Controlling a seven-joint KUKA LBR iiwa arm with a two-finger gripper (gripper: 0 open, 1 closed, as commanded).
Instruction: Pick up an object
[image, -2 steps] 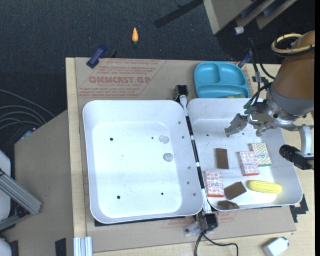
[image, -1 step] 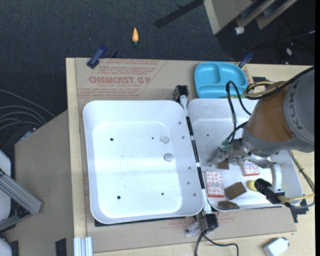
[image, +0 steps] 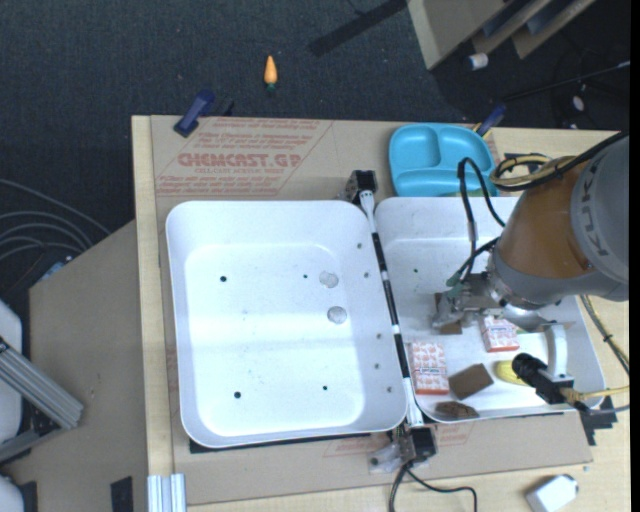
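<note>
Hand (image: 452, 308) low in the right bin (image: 420, 225), open or closed impossible to tell. Nearest objects toward 6 o'clock: red-and-white packet (image: 429, 366), long axis 12 to 6; brown block (image: 470, 380) toward 5 o'clock.

I see white bins (image: 270, 225), a light blue tray (image: 435, 160), a brown block (image: 470, 380), and a red-patterned white packet (image: 429, 362).

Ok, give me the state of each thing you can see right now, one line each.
hand: low inside the right bin, fingers unclear
right bin: holds several small items
red-and-white packet: lying flat, untouched
brown block: lying flat, apart from the hand
yellow item: partly hidden by a black part
left bin: sits beside the right bin
</note>
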